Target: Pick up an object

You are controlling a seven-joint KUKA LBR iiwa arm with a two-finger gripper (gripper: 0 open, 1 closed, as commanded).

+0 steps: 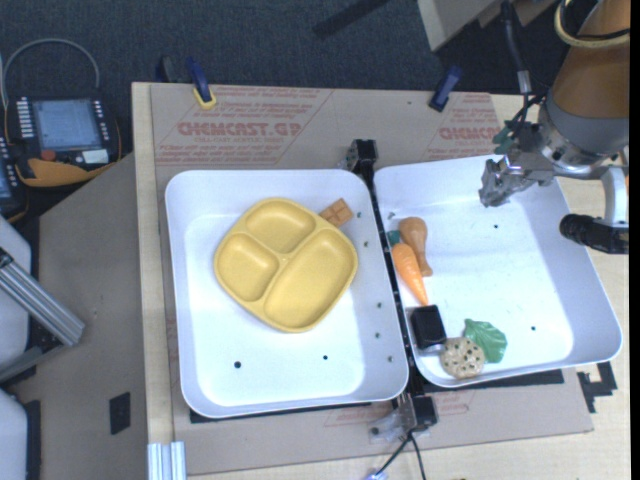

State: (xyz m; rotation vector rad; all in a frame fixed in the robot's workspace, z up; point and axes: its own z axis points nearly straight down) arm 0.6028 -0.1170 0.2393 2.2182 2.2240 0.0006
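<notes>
Jaws: the grey two-finger gripper (494, 190) is seen above the right white bin (560, 268); whether spread or pressed together cannot be told, and nothing is seen between them.
Progress: no object is lifted yet; choosing, grasping and raising are judged left.
Candidates: well below-left of the jaws, one orange plastic carrot (408, 272), one tan drumstick (415, 239), one black block (428, 326), one speckled cookie (462, 357), one green leafy piece (488, 337).
Left bin: one yellow divided plate (286, 263), one small brown block (337, 212).

Left shallow white plastic bin (200, 348) holding yellow three-section plastic plate (285, 263), small tan wooden block (337, 211) touching its far right edge. In right shallow white plastic bin (540, 268), along left wall: orange toy carrot (408, 271), black rectangular block (428, 326), round speckled cookie (461, 357), green leafy toy (487, 338) just beside.
</notes>
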